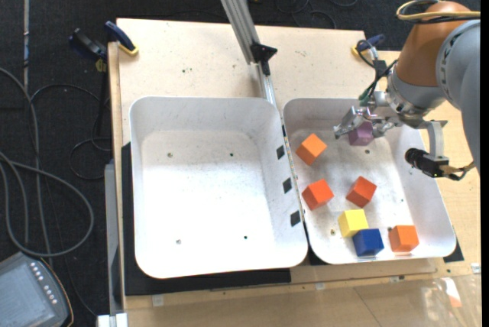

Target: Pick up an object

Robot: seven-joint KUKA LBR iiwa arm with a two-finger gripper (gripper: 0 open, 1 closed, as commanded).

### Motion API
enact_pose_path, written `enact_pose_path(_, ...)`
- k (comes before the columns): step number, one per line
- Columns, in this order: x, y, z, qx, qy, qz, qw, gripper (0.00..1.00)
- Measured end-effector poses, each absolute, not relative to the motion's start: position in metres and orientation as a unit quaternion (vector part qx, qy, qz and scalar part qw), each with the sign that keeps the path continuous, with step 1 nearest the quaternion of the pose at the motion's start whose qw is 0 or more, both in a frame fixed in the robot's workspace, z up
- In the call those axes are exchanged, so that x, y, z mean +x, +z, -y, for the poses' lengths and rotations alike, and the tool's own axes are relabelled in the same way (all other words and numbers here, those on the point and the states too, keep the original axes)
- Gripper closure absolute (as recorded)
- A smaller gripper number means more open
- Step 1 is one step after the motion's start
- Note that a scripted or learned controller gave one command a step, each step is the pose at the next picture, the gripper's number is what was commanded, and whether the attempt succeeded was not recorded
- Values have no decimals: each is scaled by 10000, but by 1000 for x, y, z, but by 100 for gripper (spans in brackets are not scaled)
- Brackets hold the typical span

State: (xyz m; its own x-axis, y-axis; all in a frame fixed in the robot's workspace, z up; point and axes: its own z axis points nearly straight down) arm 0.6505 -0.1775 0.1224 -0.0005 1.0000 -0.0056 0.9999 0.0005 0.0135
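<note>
1. The arm reaches in from the right, its orange band above the wrist, and its gripper sits over the far part of the right bin.
2. A purple block sits between the gripper's fingers, which are closed narrowly around it; whether the block is lifted off the bin floor cannot be told.
3. Just left of the gripper and a little nearer, an orange cube lies tilted close to the bin's left wall.
4. Nearer still, 2 more orange cubes lie side by side but apart: one on the left, one on the right.
5. At the near edge, a yellow cube touches a blue cube, and a 4th orange cube lies just right of the blue one.
6. The left bin sits beside the right one, their walls meeting in the middle.
</note>
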Motion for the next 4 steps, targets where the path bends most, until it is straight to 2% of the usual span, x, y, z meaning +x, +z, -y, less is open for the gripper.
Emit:
enact_pose_path(1,653,120,178,7068,42,-7073,98,0)
enact_pose_path(2,654,129,178,7061,50,-7080,123,100)
enact_pose_path(3,660,175,174,7059,18,-7083,29,100)
enact_pose_path(4,661,204,174,7061,14,-7081,26,100)
